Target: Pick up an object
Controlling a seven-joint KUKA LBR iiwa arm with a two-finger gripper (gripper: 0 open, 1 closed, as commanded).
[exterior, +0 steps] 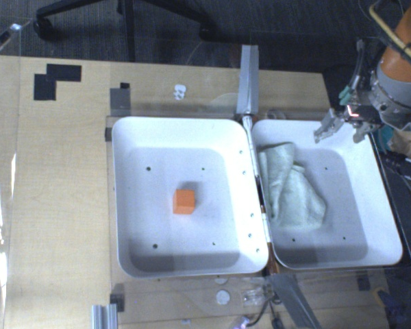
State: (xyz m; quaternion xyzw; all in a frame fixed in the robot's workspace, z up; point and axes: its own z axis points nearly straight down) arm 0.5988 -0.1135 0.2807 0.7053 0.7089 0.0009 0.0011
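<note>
gripper (342, 130) open above right bin (377, 204)

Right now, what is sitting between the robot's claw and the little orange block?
In the camera view, a crumpled pale cloth and the grey divider between the two bins lie between the gripper and the orange block.

Black chair base (127, 5) beyond bench (55, 204)

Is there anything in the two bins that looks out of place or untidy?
Only the cloth in the right bin: it lies crumpled, bunched against the wall next to the left bin. The orange cube sits squarely on the left bin's floor. Nothing looks spilled or damaged.
</note>
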